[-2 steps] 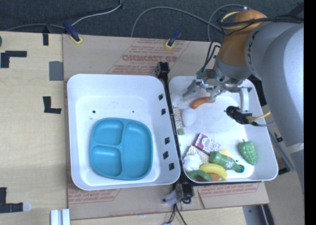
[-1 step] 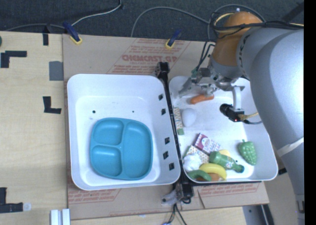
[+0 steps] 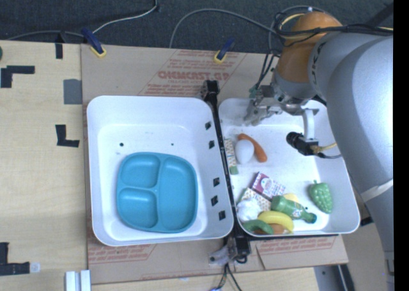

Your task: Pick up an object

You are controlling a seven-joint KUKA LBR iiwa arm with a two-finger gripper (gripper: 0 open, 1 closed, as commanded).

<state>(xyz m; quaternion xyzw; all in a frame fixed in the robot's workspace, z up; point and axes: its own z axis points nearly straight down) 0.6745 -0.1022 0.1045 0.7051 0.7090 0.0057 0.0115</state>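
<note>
Both bins point(image 3: 102, 155) look like smooth, slightly glossy white plastic; the blue tray point(image 3: 156, 192) is matt plastic, lying on brown printed cardboard point(image 3: 185, 75) over a pale wood-look table point(image 3: 32, 174).

light: even, bright | shadows: faint | glare: bin floors point(image 3: 153, 123) | focus: slightly soft

Single fixed camera above the bench point(image 3: 38, 155), slanting down on both white bins point(image 3: 102, 117).

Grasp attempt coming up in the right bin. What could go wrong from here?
1. The gripper sits near the right bin's far rim, apart from every item, so a close here likely grabs nothing.
2. The white egg touches the carrot, so a pick may slip or drag both.
3. The banana lies in a tight pile.
</note>
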